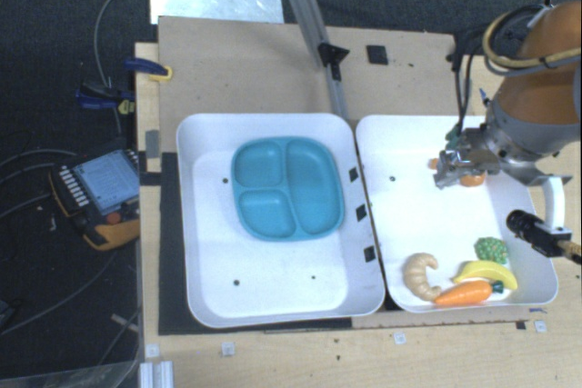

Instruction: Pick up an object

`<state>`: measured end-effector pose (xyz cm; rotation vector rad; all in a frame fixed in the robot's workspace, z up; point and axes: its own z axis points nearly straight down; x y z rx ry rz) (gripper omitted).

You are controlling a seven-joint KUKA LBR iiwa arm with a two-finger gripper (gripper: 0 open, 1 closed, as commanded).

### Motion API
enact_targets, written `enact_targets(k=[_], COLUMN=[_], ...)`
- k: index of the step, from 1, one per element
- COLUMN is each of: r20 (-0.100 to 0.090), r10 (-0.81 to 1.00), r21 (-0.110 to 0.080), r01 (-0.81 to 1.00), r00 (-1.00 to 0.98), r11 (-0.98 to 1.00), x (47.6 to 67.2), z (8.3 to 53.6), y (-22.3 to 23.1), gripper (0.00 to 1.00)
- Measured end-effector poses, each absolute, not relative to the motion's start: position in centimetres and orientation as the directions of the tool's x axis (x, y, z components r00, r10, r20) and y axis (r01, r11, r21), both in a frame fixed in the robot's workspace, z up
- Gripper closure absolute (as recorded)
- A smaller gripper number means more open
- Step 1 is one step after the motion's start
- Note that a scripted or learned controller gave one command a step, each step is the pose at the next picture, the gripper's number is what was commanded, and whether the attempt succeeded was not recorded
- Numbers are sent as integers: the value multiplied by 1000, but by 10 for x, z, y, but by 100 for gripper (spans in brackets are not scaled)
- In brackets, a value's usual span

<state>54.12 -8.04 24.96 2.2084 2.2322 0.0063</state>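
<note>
Nearest the camera, a carrot (464, 293), banana (488, 273), croissant (422, 275) and green piece (491, 248) are lying clustered in the right bin (400, 195). A small orange object (472, 180) is being crowded by the gripper (452, 166), whose opening cannot be told. It is being judged light, smooth and likely slippery, best pinched across its middle.

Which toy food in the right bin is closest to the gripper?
The small orange piece, right beside the gripper. The croissant, carrot, banana and broccoli cluster at the bin's near edge.
</note>
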Motion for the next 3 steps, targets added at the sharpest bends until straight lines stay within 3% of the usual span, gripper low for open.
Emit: enact_targets(k=[3], r20=[3], r10=[1000], r21=[3], r01=[1000], r00=[-12], r11=[12], x=[543], z=[248], y=[78], gripper=[100])
